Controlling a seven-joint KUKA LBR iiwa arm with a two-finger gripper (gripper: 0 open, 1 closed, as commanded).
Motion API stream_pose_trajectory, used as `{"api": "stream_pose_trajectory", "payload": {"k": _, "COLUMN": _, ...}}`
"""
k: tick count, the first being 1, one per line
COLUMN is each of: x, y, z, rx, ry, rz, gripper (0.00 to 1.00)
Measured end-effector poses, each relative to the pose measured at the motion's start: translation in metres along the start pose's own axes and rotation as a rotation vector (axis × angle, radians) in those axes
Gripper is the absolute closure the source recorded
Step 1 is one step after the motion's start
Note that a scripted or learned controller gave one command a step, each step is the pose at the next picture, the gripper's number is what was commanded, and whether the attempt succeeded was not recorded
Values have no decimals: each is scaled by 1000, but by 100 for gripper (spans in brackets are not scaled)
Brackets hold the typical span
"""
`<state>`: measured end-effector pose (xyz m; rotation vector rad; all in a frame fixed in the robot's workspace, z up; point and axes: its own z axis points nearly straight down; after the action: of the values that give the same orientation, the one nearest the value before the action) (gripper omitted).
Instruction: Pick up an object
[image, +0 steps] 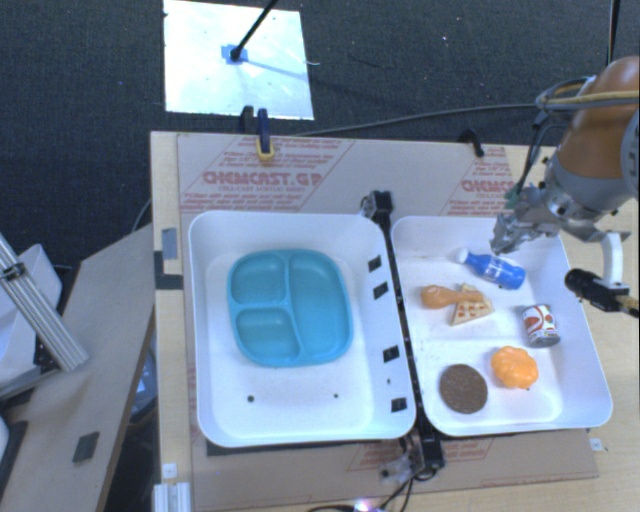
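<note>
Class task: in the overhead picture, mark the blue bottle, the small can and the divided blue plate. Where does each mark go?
blue bottle (496, 268), camera view, on the middle of its body.
small can (540, 325), camera view, on its side wall.
divided blue plate (342, 300), camera view, on its right rim.

Even, bright overhead light, soft shadows, slightly grainy and soft-focused.

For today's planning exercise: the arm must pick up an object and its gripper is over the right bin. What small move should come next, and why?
Probably a short descent onto the blue bottle. The gripper sits just above its upper end, nothing between its fingers, and the bottle lies on its side in the right bin, apart from the other items.
</note>
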<state>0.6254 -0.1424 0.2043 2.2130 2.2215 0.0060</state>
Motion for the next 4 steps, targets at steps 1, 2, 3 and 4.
{"api": "stream_pose_trajectory", "payload": {"k": 1, "x": 0, "y": 2, "z": -54, "rx": 0, "ry": 0, "rz": -1, "gripper": 100}}
{"api": "stream_pose_trajectory", "payload": {"k": 2, "x": 55, "y": -2, "z": -58, "rx": 4, "ry": 2, "rz": -5, "gripper": 100}}
{"api": "stream_pose_trajectory", "payload": {"k": 3, "x": 102, "y": 7, "z": -47, "rx": 5, "ry": 3, "rz": -5, "gripper": 100}}
{"api": "stream_pose_trajectory", "payload": {"k": 4, "x": 158, "y": 0, "z": -33, "rx": 6, "ry": 2, "rz": -5, "gripper": 100}}
